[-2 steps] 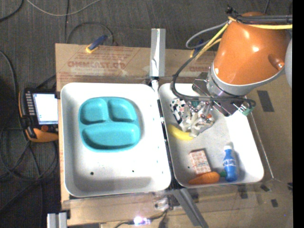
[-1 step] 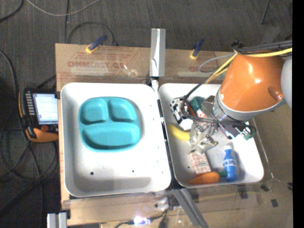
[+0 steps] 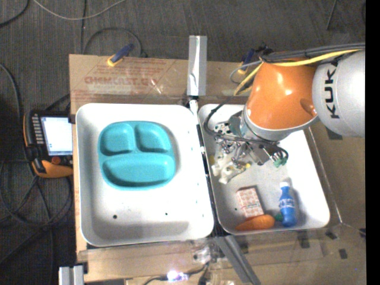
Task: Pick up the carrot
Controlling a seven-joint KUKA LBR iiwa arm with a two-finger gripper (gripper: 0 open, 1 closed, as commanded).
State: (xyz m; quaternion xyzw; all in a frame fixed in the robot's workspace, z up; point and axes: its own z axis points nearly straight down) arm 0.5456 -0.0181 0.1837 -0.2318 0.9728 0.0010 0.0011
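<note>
**Two-bin counter, carrot in right bin, arm above**

Surface and room: dark carpeted floor [image 3: 53, 34] with loose cables around a brown counter [image 3: 119, 76]. At far left, on the floor side, a handheld pendant [image 3: 50, 141] with lit screen and orange-black casing. A blue-handled clamp [image 3: 120, 53] sits at the counter's far edge; a grey upright bar [image 3: 196, 64] stands at the far end of the seam between the bins.

Left bin [image 3: 142, 218]: shallow, white, holding a turquoise divided tray [image 3: 138, 154] with three compartments, set toward its far half.

Right bin [image 3: 314, 209]: shallow, white. Its far half lies under the arm [image 3: 285, 97], grey with orange band, entering from the right. Below the band, the claw [image 3: 237, 156] is a tangle of metal, wires and white parts; whether it is open or closed cannot be told, and nothing is seen gripped. A small green item [image 3: 278, 161] just right of it is too small to identify.

Near half of right bin: a small pinkish printed box [image 3: 249, 200]; right of it a blue bottle [image 3: 287, 203] with white cap, lying cap toward the far side. The carrot [image 3: 256, 222] lies against the near wall, near the box and touching or just beside the bottle's base. Long axis runs left-right, slightly tilted; which end is the tip cannot be told.
</note>
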